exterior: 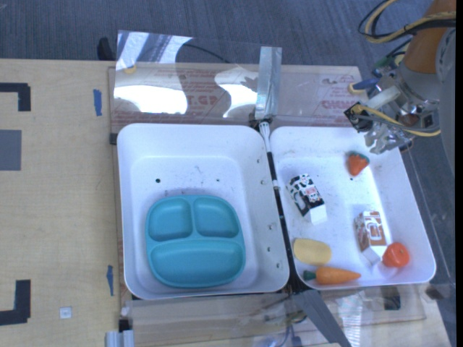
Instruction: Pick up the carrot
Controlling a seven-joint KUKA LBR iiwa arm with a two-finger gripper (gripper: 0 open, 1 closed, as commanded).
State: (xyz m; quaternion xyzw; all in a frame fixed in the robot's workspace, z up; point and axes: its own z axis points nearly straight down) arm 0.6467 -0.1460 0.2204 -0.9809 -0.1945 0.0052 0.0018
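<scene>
Two shallow white plastic bins on a pale wooden worktop (58, 194). Left bin (137, 150): a smooth teal plate (195, 239) with three compartments. Right bin (416, 215): the tapered orange carrot (335, 274) lies along the lower rim, green tip leftward, just below a rounded yellow piece (312, 251). Also present: a black-and-white carton (307, 194), a red-and-white box (370, 234), an orange tomato-like ball (396, 255) and a strawberry (357, 163). The gripper (387, 139) hovers at the upper right of the frame, beside the strawberry; whether it is apart or together cannot be told.
</scene>
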